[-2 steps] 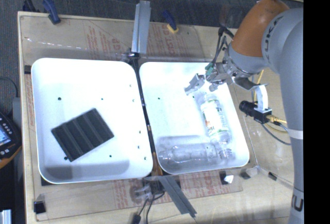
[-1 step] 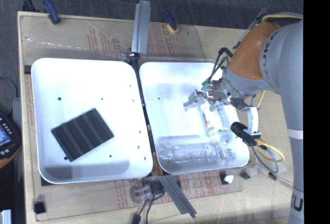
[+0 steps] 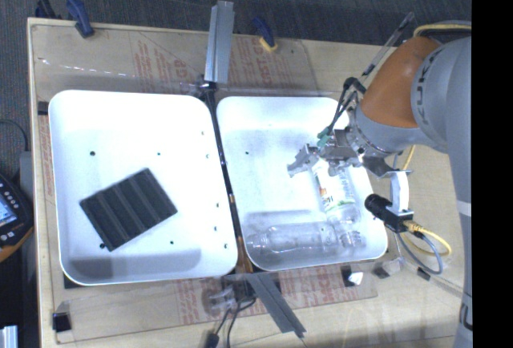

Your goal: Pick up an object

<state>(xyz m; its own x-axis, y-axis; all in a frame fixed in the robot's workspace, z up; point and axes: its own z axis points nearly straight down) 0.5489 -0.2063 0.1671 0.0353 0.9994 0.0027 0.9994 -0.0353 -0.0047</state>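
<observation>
possibly the gripper, finger state impossible to tell, slips off the clear bottle beside it.

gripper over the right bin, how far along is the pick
Done: the gripper has reached into the right white bin, just above the small clear bottle with a white label. In hand: nothing visibly held; the grasp can't be judged. Left: gripping and lifting. The large clear plastic bottle and the black ribbed panel lie untouched.
</observation>
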